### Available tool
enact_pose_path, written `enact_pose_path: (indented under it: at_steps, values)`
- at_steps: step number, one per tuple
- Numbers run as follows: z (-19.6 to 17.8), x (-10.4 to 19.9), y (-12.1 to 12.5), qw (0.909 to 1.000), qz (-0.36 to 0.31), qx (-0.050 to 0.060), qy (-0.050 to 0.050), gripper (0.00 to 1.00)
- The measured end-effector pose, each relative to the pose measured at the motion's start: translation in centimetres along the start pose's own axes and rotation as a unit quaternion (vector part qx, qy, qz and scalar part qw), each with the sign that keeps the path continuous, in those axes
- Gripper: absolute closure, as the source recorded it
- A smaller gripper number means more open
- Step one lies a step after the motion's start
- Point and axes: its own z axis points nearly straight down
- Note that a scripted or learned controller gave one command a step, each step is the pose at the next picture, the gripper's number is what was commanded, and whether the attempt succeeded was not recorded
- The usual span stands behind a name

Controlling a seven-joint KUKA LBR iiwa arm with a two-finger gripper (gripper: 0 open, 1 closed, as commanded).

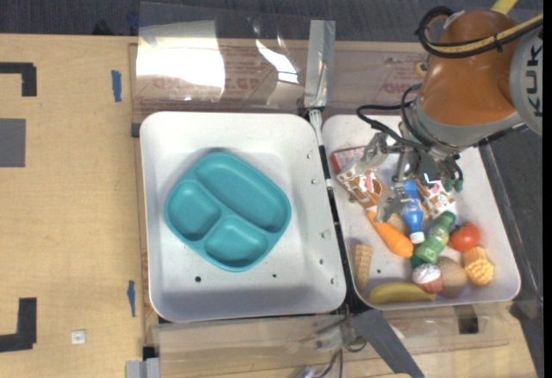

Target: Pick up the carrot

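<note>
Here the carrot (393, 238) lay in the right bin (504, 225), touching a blue-capped bottle (412, 219). The end effector (405, 192) hung just above; whether apart or together could not be told. A sound grasp would likely straddle the carrot across its width, clear of the bottle.

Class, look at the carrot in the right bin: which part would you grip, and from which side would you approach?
Grip the carrot across its thick orange middle, coming straight down from above. It lies flat and slanted, its narrow end toward the upper left, with the blue bottle close on its right, so fingers should close across its width, not along it.
</note>
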Motion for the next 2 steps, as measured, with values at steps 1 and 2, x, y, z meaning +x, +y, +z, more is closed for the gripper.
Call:
enact_pose_path:
  at_steps: [1, 2]
  values:
    - [9.3, 2.6, -3.5, 0.9919, -0.127, 0.003, -0.006, 0.00]
    - [8.0, 2.3, -3.5, 0.9917, -0.128, 0.004, -0.010, 1.00]
